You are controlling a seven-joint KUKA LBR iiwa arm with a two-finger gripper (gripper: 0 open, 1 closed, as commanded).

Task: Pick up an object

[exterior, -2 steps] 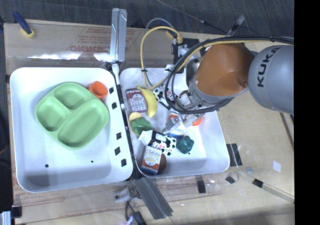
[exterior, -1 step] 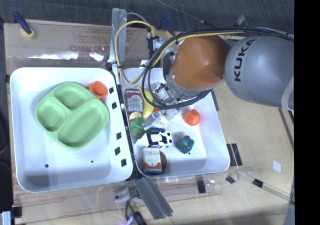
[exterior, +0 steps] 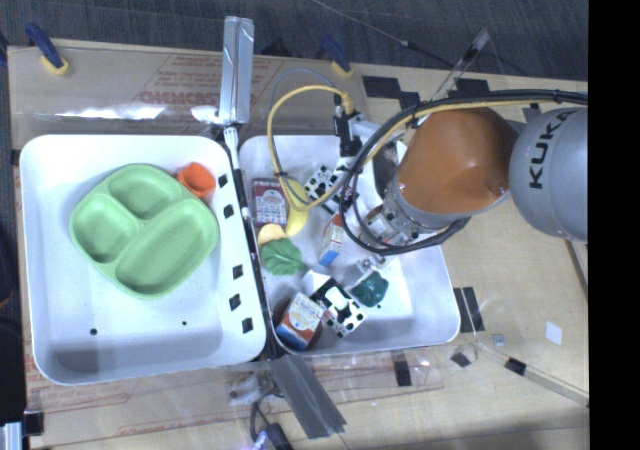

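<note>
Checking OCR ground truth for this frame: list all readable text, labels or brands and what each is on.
"KUKA" reads along the grey arm housing; only "KUK" is clear before the edge.
Red print on the clear sheet behind the bins: blurred, not readable.
Label on the dark red packet in the right bin: too small to read.
Label on the small carton at that bin's front: too blurred to read.

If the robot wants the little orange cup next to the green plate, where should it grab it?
Probably by its rim, coming straight down from above. The orange cup sits in the left bin, close against the green plate on one side and near the bin's wall on the other. That leaves the top freest, so pinching across the rim looks easiest.
</note>
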